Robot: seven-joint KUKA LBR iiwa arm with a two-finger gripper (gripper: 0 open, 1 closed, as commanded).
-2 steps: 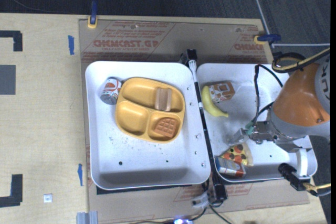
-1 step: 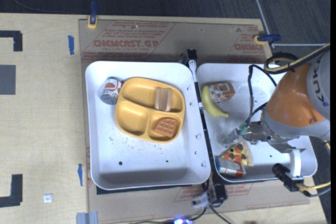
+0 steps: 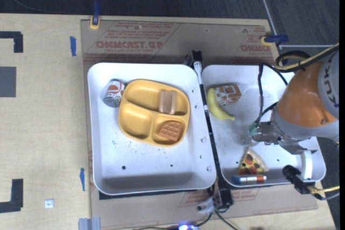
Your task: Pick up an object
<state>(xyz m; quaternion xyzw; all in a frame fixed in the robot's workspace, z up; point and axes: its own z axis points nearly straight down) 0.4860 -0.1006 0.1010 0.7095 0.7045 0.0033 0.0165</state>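
Objects for picking lie in both white bins on the bench. Left bin [image 3: 102, 169]: a yellow divided tray [image 3: 141, 116] sits near the middle, tilted slightly; its upper compartment holds a tan block [image 3: 167, 101], its lower right compartment a waffle-like piece [image 3: 170, 130], and its lower left compartment shows only yellow plastic. A small can [image 3: 112, 93] lies on its side just beside the tray's upper left edge, touching or nearly touching it.

Right bin [image 3: 237, 74]: a banana [image 3: 216, 106] lies near the dividing wall, curving downward, with a brown and white packet [image 3: 228, 93] just beside its upper end. Near the front wall lies a pizza-slice toy [image 3: 252, 162], and just below it a marker-like stick [image 3: 249, 179] runs along the bin's front edge.

Arm: the grey arm with its orange band [image 3: 306, 102] reaches in from the right and hangs over the right bin's right half. The gripper [image 3: 257, 132] sits at the arm's left end, above the bin floor between the banana and the pizza-slice toy, close to the latter but apart from both. Whether its fingers are spread or closed cannot be told from this angle, and nothing is seen between them. A black cable [image 3: 262, 86] loops from the arm across the bin's upper right.
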